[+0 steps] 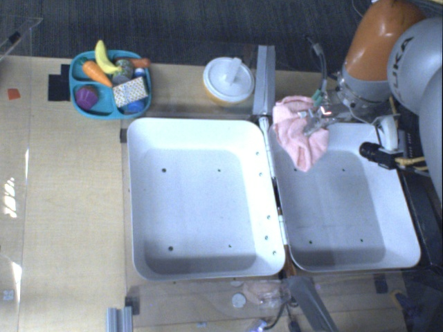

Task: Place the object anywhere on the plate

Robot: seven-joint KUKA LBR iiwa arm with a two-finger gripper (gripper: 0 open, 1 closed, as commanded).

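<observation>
A pink cloth (299, 131) hangs bunched at the far left corner of the right bin (346, 213), its lower end drooping toward the bin floor. My gripper (317, 118) is at the cloth's right upper edge, shut with pink fabric pinched between its fingers. The blue divided plate (76, 106) lies on the bench at the far left, beyond the left bin. It holds a toy banana (104, 58), a carrot (95, 72), a purple piece (86, 97) and a speckled block (131, 91).
The left bin (194, 192) lies between the cloth and the plate. A yellow bowl with a white lid (228, 79) stands behind it, next to a grey post (263, 81) between the bins. A black cable fitting (377, 153) juts over the right bin.
</observation>
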